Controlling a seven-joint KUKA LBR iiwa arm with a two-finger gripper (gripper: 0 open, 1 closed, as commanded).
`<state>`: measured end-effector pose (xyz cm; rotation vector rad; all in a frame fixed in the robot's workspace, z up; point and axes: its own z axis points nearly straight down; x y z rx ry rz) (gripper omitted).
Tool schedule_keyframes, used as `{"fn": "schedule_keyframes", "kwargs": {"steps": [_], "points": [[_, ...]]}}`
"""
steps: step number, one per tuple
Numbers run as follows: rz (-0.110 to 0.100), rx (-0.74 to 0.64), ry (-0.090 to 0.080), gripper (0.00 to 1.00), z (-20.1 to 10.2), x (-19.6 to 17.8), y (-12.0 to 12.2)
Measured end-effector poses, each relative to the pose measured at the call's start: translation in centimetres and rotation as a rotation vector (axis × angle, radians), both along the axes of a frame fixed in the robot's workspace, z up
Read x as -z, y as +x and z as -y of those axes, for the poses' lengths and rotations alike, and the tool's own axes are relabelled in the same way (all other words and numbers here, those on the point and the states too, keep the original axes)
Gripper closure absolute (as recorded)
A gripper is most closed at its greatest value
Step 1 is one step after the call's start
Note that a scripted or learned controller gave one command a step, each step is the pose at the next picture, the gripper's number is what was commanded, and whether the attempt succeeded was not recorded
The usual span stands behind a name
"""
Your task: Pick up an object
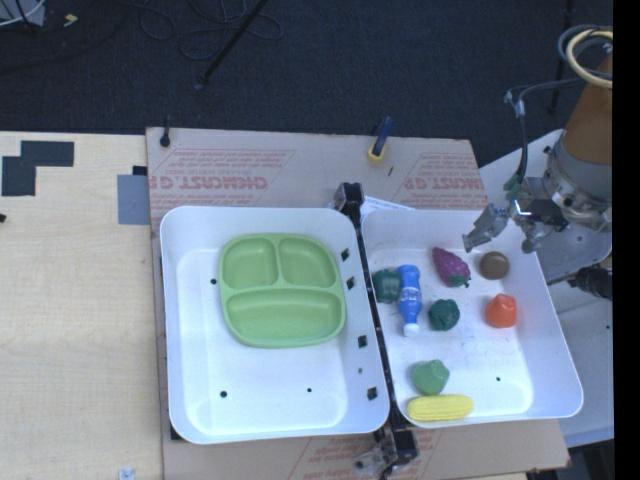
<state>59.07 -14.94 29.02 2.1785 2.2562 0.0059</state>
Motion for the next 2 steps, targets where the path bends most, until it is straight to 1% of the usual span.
{"fn": "schedule_keyframes", "kwargs": {"steps": [1, 2], "points": [[-0.014, 0.034, 0.003, 0.0, 0.4, 1.7, 0.0], [-0.006, 0.032, 0.001, 0.0, 0.2, 5.0, -0.6]]}}
